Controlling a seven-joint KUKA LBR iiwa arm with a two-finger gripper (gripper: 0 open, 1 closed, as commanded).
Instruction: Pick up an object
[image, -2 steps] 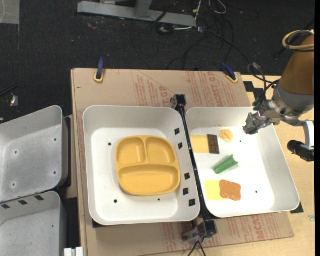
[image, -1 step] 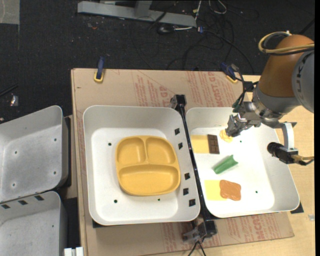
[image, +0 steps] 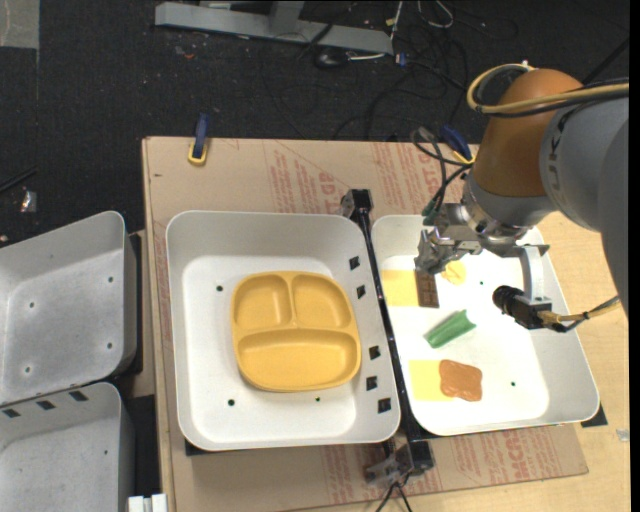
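A slim dark-brown bar (image: 428, 291) sits in the right bin's (image: 530, 400) far-left part, parallel to its wall.

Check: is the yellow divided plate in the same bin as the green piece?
No: the yellow divided plate sits in the view's left bin, the green piece in the right bin.

Yellow tray (image: 296, 332) smooth glossy plastic; white bins (image: 190, 300) smooth matt plastic; bench top (image: 260, 170) matt brown board

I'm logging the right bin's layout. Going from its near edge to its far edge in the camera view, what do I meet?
orange piece → green block → brown bar → gripper
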